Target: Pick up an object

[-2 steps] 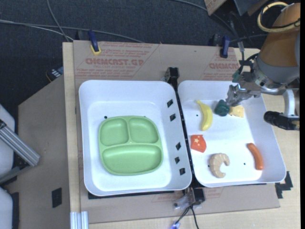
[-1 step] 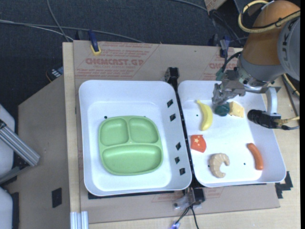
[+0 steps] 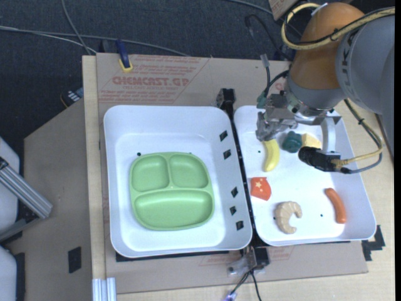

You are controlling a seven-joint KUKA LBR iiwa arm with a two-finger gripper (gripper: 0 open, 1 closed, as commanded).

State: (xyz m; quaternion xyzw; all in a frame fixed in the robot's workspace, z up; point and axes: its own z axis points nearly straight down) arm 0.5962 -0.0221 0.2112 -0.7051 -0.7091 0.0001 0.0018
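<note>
Banana [image 3: 270, 155] just below claw [image 3: 270, 130]; teal piece [image 3: 292, 142] beside it

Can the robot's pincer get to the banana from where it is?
Probably yes. The pincer hangs right above the banana, whose top looks uncovered; the teal piece sits close beside.

Two white bins [image 3: 119, 187] are seen side by side. One green divided plate [image 3: 171, 190] is counted in the left bin. Right of that plate, in the other bin, one banana [image 3: 270, 155], one teal piece [image 3: 292, 143], one red piece [image 3: 260, 188], one croissant [image 3: 287, 216] and one sausage [image 3: 336, 205] are counted.
</note>
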